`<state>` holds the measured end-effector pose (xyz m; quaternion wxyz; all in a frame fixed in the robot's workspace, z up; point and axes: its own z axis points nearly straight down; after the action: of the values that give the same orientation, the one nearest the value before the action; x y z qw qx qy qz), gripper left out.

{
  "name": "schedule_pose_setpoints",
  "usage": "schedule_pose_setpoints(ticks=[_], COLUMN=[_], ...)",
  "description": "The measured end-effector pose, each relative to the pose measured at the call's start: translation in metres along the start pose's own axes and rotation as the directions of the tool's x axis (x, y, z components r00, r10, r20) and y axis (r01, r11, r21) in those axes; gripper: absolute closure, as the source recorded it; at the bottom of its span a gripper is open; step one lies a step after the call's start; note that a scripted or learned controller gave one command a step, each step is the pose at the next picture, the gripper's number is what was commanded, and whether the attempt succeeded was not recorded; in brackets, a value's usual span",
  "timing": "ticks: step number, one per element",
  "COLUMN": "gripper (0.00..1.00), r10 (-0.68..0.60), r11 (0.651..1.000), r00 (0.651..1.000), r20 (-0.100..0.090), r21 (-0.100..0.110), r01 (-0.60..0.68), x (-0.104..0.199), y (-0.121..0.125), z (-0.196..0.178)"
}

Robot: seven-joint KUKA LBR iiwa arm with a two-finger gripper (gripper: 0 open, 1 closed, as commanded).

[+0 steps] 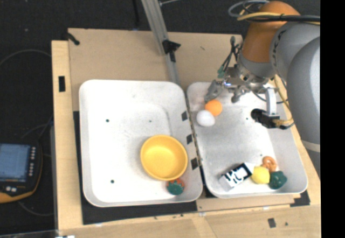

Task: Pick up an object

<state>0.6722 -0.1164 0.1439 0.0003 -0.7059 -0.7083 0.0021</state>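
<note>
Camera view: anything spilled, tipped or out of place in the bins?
Nothing stands out. The yellow bowl sits upright in the left bin; the orange ball and white ball lie in the right bin.

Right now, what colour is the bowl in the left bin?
Yellow. The bowl sits near the left bin's front right corner, clearest in the camera view.

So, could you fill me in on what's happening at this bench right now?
The robot arm is reaching in over the far end of the right bin, its gripper low beside an orange ball and a white ball lying together there. I cannot see anything held between its fingers. A black-and-white block and some small toys sit at that bin's near end. The left bin has a yellow bowl with a small green-and-orange toy beside it.
</note>
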Motion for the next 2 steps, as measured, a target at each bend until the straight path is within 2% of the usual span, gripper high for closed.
schedule_pose_setpoints(ticks=[1, 2], gripper=[0.00, 1.00], r10=[0.002, 0.002], r11=[1.000, 1.000], r00=[1.000, 1.000], r20=[0.000, 0.001], r21=[0.000, -0.008], r01=[-0.002, -0.002], x=[-0.001, -0.002], y=[-0.001, 0.001], z=[0.045, 0.031])
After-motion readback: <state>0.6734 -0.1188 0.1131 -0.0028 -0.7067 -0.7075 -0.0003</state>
